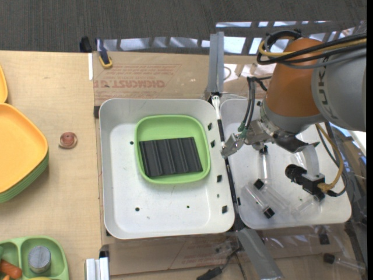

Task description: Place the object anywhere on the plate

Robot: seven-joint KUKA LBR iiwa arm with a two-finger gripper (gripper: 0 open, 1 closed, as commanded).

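1. The green plate lies in the left white bin, nearer to the far wall of the bin than to the near one.
2. The object, a dark grey ribbed slab, lies flat on the green plate. It covers most of the plate's floor and is turned slightly against the plate's edges.
3. The right white bin stands just beside the left one, on the right side of the green plate.
4. The arm hangs over the right bin, to the right of the green plate and apart from it. Its orange band is toward the camera.
5. The gripper is under the wrist, low over the floor of the right bin. The wrist covers much of it, so I cannot tell if it is spread or pressed together, and I see nothing clearly held in it.
6. Some clear pieces with black ends lie on the floor of the right bin, to the right of the green plate.
7. To the left of the green plate, outside the bins, a small reddish round thing lies on the wooden bench.
8. Farther left of the plate is a stack of orange plates.
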